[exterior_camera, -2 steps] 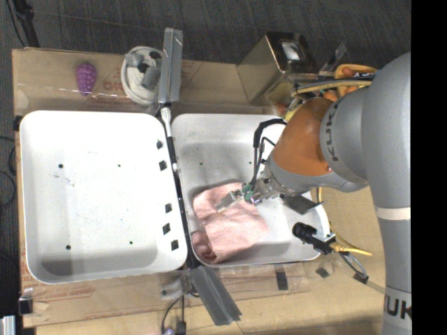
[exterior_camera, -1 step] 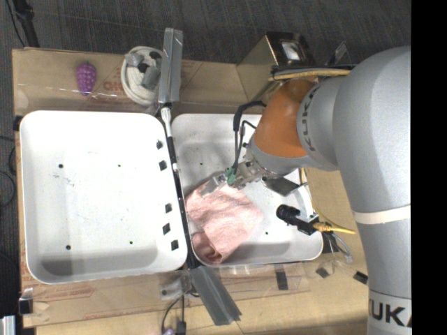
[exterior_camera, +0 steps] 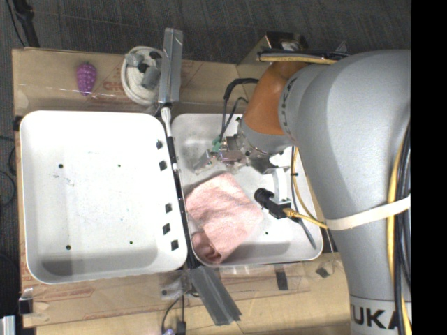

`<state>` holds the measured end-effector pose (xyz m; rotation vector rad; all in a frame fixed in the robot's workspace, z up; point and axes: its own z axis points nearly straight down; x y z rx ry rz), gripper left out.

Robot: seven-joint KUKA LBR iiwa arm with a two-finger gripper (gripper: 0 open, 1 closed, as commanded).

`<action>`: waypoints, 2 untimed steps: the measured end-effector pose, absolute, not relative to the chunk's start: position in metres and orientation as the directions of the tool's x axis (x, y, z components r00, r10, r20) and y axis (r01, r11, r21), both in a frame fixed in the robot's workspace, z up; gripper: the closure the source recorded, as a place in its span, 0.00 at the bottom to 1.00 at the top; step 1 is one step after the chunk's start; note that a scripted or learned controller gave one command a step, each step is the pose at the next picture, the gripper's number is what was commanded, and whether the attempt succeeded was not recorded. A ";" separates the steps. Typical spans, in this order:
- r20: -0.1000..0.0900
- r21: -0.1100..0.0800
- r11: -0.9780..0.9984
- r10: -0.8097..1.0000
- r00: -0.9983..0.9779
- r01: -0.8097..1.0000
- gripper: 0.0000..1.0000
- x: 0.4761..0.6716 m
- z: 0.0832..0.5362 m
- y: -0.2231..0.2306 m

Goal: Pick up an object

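Although the arm (exterior_camera: pixel 335 117) had reached well into the right bin (exterior_camera: pixel 307 246), the pick looked unfinished: the gripper (exterior_camera: pixel 222 151) sat low in the upper part of that bin, and nothing could be seen between its fingers, so whether it was open or closed could not be told from this slanted view. Its tip was close above the upper edge of the pink cloth (exterior_camera: pixel 222 213), the likeliest thing to be picked, which lay crumpled toward the lower left of the right bin, against the divider. Lifting remained to be done, by my judgement. At the left of the frame, the left bin (exterior_camera: pixel 91 194) held nothing visible. Outside the bins, a small purple object (exterior_camera: pixel 86 77) rested at the upper left, on the bench.
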<state>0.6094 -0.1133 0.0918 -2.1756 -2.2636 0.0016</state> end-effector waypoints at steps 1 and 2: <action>0.001 -0.002 0.090 0.996 -0.090 0.996 0.00 0.504 0.092 -0.165; 0.002 -0.004 0.096 0.995 -0.096 0.995 1.00 0.505 0.102 -0.164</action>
